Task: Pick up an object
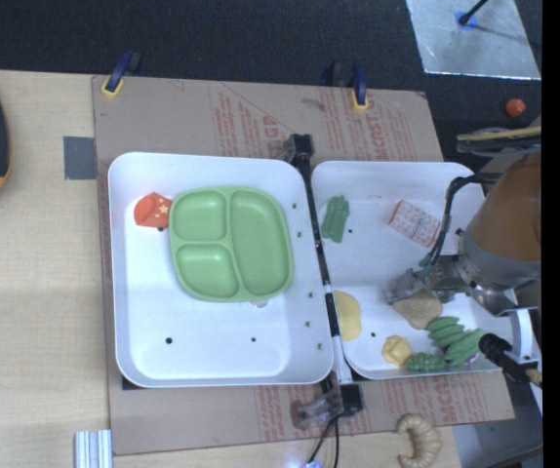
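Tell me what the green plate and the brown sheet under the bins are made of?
The green plate looks like plastic: one even pale green colour, smooth, with rounded moulded sections and a soft sheen. The brown sheet looks like cardboard: matt, flat, tan, with faded red print and clamps gripping its far edge. Both are guesses from looks alone.

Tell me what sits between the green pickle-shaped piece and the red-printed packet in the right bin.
Nothing: in the camera view, bare white bin floor separates the green piece from the red-printed packet.
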### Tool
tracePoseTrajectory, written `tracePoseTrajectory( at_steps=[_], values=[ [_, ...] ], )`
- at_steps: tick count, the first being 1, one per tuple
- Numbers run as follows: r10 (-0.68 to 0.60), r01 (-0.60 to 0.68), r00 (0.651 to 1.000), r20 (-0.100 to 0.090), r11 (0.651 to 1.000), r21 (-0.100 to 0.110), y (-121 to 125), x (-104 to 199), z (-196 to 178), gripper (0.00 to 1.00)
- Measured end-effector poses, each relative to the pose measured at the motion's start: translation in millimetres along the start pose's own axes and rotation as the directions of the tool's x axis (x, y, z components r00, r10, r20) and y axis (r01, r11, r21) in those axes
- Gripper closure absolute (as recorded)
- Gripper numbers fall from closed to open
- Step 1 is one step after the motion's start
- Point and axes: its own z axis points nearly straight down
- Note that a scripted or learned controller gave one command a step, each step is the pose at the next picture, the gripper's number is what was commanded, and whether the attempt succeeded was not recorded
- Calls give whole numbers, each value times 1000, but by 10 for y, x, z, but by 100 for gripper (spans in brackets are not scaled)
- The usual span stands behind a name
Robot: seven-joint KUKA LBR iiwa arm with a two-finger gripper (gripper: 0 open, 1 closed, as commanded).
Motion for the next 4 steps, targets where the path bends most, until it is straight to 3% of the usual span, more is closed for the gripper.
tracePoseTrajectory(
  at_steps=[1, 2, 3, 4],
  values=[
    [1, -1, 1000, 2, 1000, -7, 874, -203, -13, 0],
    [9, -9, 1000, -2, 1000, 9, -105, -365, 5, 0],
    [-1, 1, 1000, 1, 1000, -6, 786, -290, -11, 0],
    [8, -8, 1000, -2, 1000, 8, -8, -515, 4, 0]
  ],
)
